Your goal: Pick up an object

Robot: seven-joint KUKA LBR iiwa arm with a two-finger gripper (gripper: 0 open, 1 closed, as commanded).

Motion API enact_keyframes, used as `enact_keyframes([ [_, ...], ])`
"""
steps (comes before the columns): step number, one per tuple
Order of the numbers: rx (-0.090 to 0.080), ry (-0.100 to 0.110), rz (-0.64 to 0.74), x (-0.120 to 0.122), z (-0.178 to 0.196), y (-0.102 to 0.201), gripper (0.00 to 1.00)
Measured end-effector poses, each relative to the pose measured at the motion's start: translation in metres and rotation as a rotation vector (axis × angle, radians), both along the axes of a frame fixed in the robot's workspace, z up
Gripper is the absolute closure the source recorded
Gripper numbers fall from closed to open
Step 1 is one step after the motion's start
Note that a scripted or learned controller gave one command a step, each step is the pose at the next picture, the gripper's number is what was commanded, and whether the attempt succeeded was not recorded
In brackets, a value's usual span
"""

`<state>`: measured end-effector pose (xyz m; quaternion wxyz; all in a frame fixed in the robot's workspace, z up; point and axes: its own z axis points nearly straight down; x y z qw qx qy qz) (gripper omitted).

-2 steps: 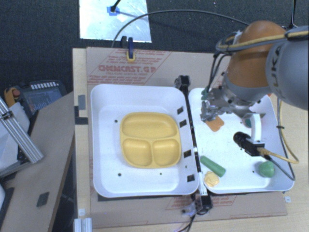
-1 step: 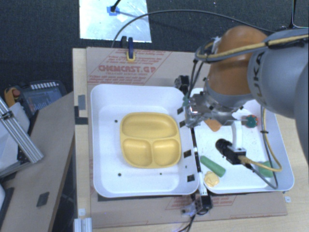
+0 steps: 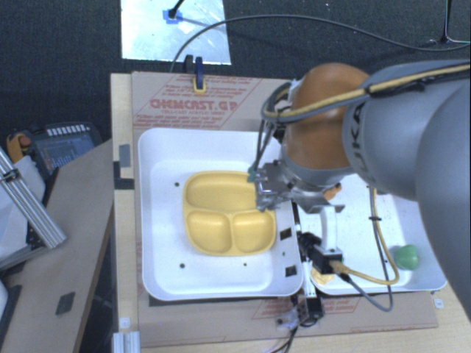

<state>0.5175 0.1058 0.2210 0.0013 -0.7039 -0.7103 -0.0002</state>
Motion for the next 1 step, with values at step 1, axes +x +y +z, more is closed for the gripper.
enact_keyframes([
  [1, -0.001, -0.002, -0.006, 0.0012, 0.0007, -0.0031, 0.0],
])
